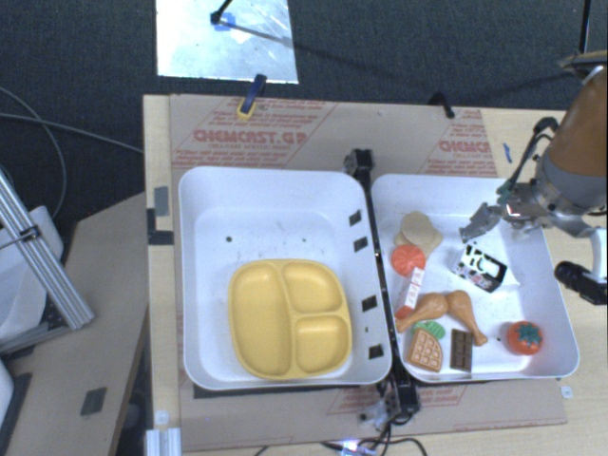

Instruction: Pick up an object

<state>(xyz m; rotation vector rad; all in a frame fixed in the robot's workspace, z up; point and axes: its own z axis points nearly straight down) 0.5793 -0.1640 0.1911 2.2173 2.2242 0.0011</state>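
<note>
**Hanging over the right bin, nothing picked yet**

So there's one camera, above the bench, looking down at a slant. I come in from the right, and my jaws hang over the upper part of the right bin. Honestly I can't tell from this angle whether they're wide or narrow; it's a grey blur there. Nothing sits between them that I can see.

Closest candidate is the black-and-white block, lying tilted just below my jaws. My guess is that's the target, since I'm parked right above it, but that's only a guess.

The rest of the toys are bunched toward the bin's left and lower side: a beige round piece, an orange-red piece touching it, a drumstick, a waffle, a chocolate bar, and a tomato off alone by the lower right corner. That clumping probably makes the block the easier grab, as it's apart from the others.

The left bin has the yellow divided plate in it.

Hard to make out: my wrist is cut off at the frame's edge, and what the block actually is stays unclear.
</note>
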